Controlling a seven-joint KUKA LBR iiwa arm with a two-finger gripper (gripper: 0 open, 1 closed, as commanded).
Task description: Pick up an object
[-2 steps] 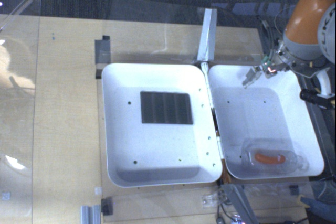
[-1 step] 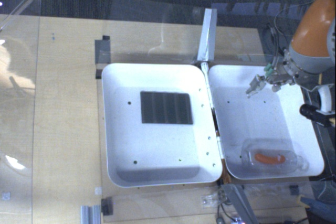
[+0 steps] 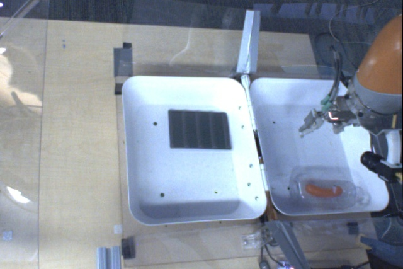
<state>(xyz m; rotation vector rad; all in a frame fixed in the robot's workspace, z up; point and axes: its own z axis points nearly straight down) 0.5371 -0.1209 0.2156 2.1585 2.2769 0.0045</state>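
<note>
Camera view: claw (image 3: 313,122) hangs over right bin (image 3: 277,104), finger spread cannot tell. Clear bottle (image 3: 327,189) lies nearer; descend centred on body, avoid bin wall.

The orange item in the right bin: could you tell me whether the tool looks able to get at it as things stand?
Probably yes: the tool hovers over the right bin, and the orange item lies toward that bin's near edge with nothing between them, though it seems enclosed in something clear.
</note>
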